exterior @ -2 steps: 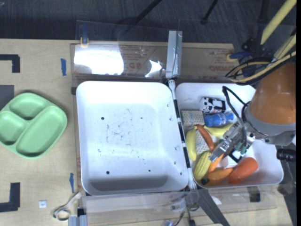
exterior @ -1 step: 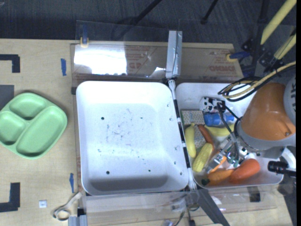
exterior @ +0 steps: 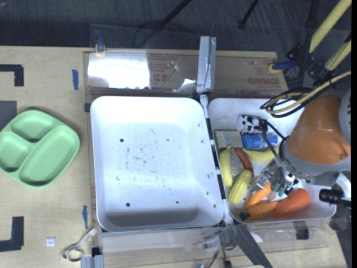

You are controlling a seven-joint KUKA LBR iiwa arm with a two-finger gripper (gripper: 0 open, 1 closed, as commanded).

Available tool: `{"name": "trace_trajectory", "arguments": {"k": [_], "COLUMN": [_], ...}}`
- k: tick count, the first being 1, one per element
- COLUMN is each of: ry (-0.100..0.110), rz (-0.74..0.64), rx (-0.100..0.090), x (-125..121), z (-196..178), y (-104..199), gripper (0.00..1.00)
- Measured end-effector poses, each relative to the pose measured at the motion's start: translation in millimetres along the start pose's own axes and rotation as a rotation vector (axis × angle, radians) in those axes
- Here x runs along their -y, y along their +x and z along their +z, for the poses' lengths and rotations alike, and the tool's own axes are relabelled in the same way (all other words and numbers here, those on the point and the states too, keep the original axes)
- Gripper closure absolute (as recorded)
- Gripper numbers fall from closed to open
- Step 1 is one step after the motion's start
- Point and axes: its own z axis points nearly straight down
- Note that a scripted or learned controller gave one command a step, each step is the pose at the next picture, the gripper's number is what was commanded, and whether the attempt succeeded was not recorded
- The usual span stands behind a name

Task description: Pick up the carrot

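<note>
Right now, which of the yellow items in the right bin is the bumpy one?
The corn cob, lying just left of the gripper. Its surface is knobbly; the banana beside it is smooth.

Two shallow white plastic bins (exterior: 148, 108) sit on the bench. One pale green three-compartment plate (exterior: 36, 147) lies to the left. In the right bin: one yellow corn cob (exterior: 240, 186), one yellow banana (exterior: 225, 168), and one orange carrot (exterior: 261, 208).
</note>
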Motion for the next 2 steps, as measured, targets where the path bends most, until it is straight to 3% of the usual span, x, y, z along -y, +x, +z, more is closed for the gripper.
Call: {"name": "trace_trajectory", "arguments": {"k": [1,2], "ry": [0.003,0.005], "rz": [0.004,0.624], "rx": [-0.001,0.001], "x": [-69.7,-8.1], "z": [-80.3,-62.4], "y": [-19.1,-71.8], "gripper": [1.00,1.00]}}
